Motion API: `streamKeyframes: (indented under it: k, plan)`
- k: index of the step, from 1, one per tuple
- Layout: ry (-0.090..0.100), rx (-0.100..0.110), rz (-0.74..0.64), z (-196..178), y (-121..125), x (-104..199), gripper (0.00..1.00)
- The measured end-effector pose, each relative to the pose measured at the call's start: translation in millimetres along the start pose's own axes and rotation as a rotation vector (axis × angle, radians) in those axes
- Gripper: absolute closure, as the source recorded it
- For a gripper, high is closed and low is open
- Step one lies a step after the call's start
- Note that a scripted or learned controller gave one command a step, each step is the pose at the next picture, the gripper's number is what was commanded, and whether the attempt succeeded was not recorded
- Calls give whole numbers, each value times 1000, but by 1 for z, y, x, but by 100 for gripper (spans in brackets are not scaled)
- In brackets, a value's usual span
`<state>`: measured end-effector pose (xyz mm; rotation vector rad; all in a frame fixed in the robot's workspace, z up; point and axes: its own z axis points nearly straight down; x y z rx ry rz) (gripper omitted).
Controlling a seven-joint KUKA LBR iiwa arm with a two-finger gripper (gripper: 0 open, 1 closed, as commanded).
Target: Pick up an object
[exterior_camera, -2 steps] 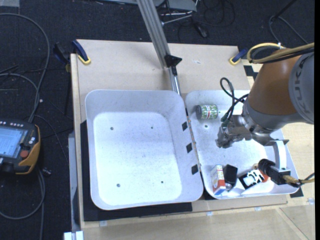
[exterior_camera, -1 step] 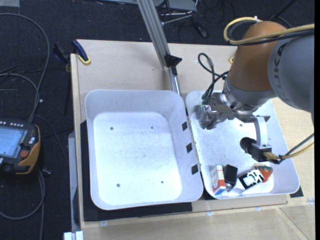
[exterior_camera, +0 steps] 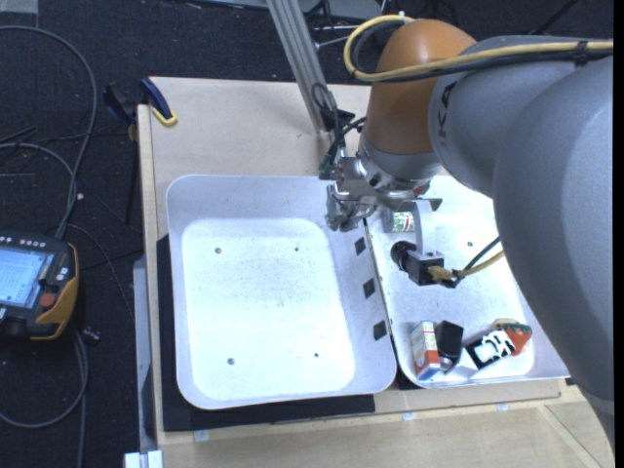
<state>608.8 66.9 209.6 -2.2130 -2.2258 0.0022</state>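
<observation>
My gripper (exterior_camera: 343, 209) hangs below the orange band of the arm, over the ridge between the two bins near their far end. A small green-and-white item (exterior_camera: 402, 223) lies in the right bin (exterior_camera: 487, 271) just to the right of the gripper. At the near end of that bin sit a red-and-white carton (exterior_camera: 424, 350), a black block (exterior_camera: 449, 338) leaning on it, and a black-and-white piece with an orange tip (exterior_camera: 499, 343). Nothing shows between the gripper and these things.
The left bin (exterior_camera: 180, 261) lies beside the right one, with black tabs (exterior_camera: 370, 288) along the shared ridge. A black fitting with a yellow cable (exterior_camera: 419, 263) hangs from the arm over the right bin. A metal rail (exterior_camera: 297, 47) slants in behind.
</observation>
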Motion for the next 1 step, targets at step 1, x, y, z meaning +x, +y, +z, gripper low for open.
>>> streamKeyframes:
  k: [1]
  plan:
    - [-2,-2,5,23,54,7,100]
